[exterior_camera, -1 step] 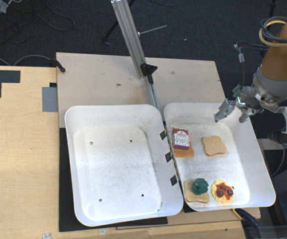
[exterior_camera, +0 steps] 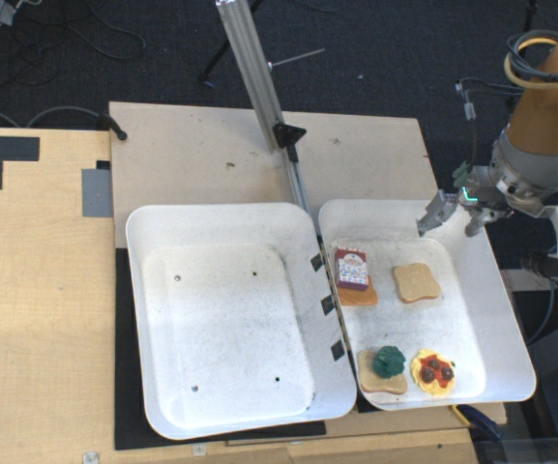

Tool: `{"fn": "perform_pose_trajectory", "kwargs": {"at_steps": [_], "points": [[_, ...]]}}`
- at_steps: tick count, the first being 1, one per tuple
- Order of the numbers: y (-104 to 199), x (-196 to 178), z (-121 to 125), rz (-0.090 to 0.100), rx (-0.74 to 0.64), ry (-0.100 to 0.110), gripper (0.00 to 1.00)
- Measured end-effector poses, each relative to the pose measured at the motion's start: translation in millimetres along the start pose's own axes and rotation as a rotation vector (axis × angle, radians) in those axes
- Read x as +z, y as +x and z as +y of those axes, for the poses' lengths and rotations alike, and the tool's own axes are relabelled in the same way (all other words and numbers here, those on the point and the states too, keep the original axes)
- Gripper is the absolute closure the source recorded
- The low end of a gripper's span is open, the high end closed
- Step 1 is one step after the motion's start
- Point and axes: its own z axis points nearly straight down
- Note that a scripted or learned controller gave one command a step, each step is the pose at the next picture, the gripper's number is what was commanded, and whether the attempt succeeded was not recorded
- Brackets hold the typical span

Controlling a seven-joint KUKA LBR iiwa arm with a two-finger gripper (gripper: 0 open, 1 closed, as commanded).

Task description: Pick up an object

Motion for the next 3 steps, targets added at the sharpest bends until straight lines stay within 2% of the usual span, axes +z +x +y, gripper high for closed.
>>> {"fn": "perform_pose_trajectory", "kwargs": {"at_steps": [1,2,3], "points": [[5.8,63.7,-2.0,0.002,0.002,0.006,0.0],[-0.2,110.9,-6.6,0.001,0.003,0.005,0.0],[-0.6,139.5,-4.5,-0.003,0.003,-0.005,0.0]]}}
